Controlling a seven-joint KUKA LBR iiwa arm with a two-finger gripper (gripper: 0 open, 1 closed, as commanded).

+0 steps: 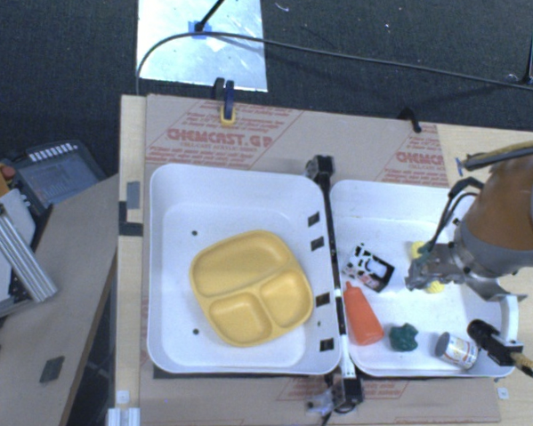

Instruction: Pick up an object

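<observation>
Dark carpet surrounded the bench [131,156], and a sheet of brown cardboard [279,137] lay across its top under both bins. Red print on the cardboard read "CHEMCAST" followed by letters that looked like "GP", once upright near the yellow clamp [227,112] at the far edge and again at a slant toward the right corner; the same print showed faintly on the strip below the bins. A shiny metal plate [205,31] lay on the floor beyond the bench, with a black cable [390,63] crossing past it.

In the left bin [174,194] sat a yellow divided plate [249,287] with three compartments. The right bin [383,200] held the loose objects: a black-and-white patterned item [369,265] near the divider, its markings too small to read; an orange cone-like piece [363,316] just below it; a dark green lump [404,337] beside that; a small can [456,349] with a pale label, not legible, toward the near right corner; and a yellow object [427,268] partly covered by the arm.

The gripper [424,274] was down in the right bin at the yellow object, touching or just over it. How far its jaws stood apart could not be told, nor whether anything was held.
</observation>
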